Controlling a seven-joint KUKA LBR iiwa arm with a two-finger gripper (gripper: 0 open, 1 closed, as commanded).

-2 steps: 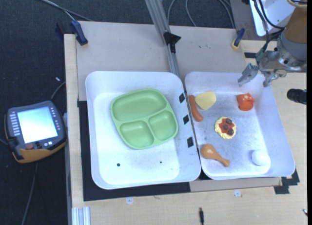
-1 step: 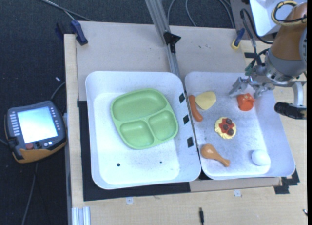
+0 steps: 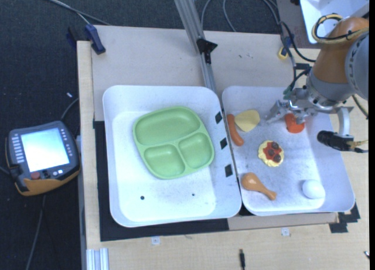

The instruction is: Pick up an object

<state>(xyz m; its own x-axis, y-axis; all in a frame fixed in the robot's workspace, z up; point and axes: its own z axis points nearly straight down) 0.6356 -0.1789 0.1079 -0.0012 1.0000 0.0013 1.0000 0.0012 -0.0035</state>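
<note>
Nearest the camera, at the near edge of the right bin [image 3: 337, 201], sit a white egg [image 3: 313, 189] and a toy chicken drumstick [image 3: 258, 185]. The likely target, though, is the small orange-red piece [image 3: 295, 124] toward the far side of that bin, too small to name surely; it may be a toy carrot or pepper. It lies directly under the gripper [image 3: 296, 112], touching or nearly touching the metal at the fingertips, so the approach is already lined up and little sideways travel seems needed. Whether the fingers are apart or closed cannot be told from this slant, and nothing shows the piece actually clamped between them. Its long axis is hard to read because the gripper covers its top.

Working outward from the orange-red piece: a yellow cheese-like wedge [image 3: 248, 120] lies to its left, well apart; beyond that, a sausage [image 3: 235, 130] rests along the bin's left wall. On the camera's side of the orange-red piece sits a small round pizza [image 3: 271, 153] with red topping. Farther left, in the left bin [image 3: 117, 163], a green divided plate [image 3: 173, 142] lies flat. The single arm [image 3: 337, 58] reaches in from the right, so it is the only candidate for the grasp.
</note>
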